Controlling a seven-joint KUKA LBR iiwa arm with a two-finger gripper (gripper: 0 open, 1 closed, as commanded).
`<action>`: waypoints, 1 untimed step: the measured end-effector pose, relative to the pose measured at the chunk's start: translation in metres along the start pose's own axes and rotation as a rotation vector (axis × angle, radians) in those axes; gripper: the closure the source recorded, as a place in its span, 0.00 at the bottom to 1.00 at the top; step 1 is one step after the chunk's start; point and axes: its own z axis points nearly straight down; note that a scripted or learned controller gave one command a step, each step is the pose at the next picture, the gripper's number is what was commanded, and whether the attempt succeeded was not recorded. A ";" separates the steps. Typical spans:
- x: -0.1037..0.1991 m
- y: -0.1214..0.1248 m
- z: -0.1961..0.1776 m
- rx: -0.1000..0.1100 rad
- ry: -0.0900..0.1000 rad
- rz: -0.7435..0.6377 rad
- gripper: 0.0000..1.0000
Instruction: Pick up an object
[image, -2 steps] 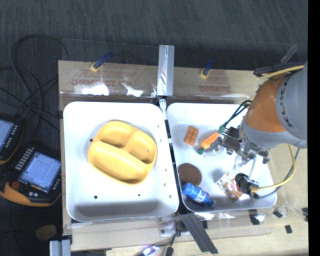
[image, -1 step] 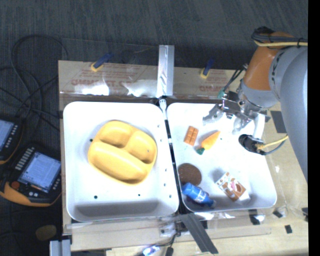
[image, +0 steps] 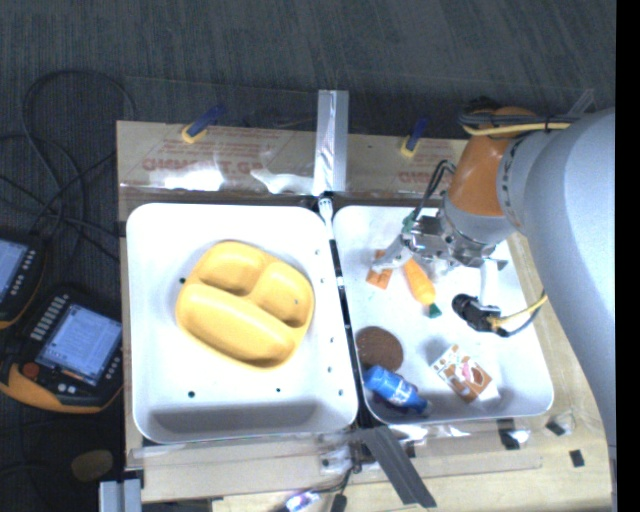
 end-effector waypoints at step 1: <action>0.003 0.002 -0.010 -0.004 0.002 -0.003 1.00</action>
